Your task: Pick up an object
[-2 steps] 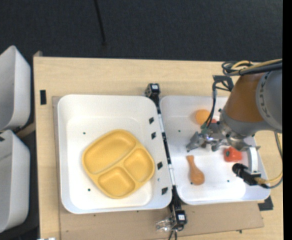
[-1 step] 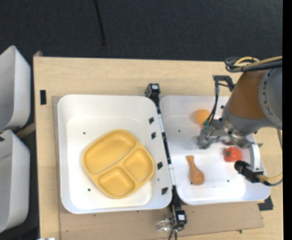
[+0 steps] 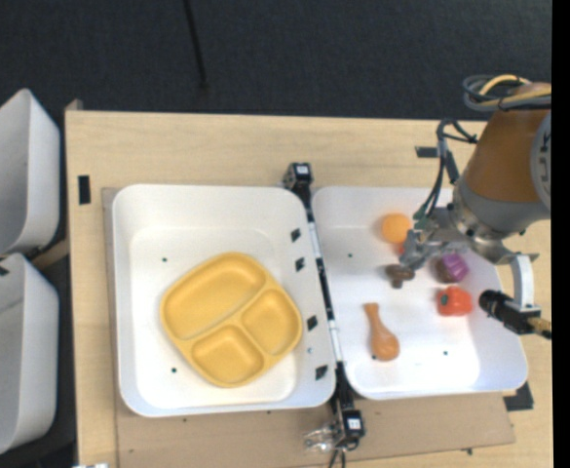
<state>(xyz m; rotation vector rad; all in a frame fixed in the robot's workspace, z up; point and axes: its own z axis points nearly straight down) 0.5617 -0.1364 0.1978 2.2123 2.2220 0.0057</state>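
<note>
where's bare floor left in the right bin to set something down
Free: the right bin's near strip below the drumstick, and its far-left corner beside the divider. Crowded: the far-right part, where the orange ball, purple piece and red piece sit around the end effector.

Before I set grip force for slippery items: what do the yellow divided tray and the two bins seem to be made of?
The yellow tray looks like moulded plastic with a smooth, slightly satin finish: uniform colour, rounded compartment walls, soft highlights. The left bin and right bin look like thin white plastic, smooth and faintly glossy, with rounded corners; from this view sheet metal cannot be fully ruled out.
</note>
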